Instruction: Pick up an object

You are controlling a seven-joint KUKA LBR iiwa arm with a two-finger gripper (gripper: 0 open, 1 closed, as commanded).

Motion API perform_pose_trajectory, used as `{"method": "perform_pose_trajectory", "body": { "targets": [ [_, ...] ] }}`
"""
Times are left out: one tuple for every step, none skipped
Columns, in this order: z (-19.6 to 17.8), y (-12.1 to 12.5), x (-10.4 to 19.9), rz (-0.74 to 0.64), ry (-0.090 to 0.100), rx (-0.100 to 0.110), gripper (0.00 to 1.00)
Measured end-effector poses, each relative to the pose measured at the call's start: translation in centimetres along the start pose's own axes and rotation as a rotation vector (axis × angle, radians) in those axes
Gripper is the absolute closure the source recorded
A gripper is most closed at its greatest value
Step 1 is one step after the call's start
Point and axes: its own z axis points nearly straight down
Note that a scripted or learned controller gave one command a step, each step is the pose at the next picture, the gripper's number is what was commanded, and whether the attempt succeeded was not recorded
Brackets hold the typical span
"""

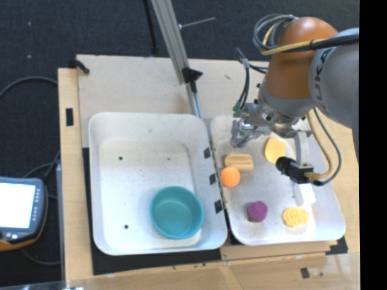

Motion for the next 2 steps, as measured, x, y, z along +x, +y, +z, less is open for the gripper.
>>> {"method": "perform_pose_trajectory", "body": {
  "targets": [
    [-0.9, -2.3, 4.9, -0.001, 0.000, 0.000, 1.00],
    [-0.7, -5.2, 8.8, 0.000, -0.001, 0.001, 1.00]
  ]
}}
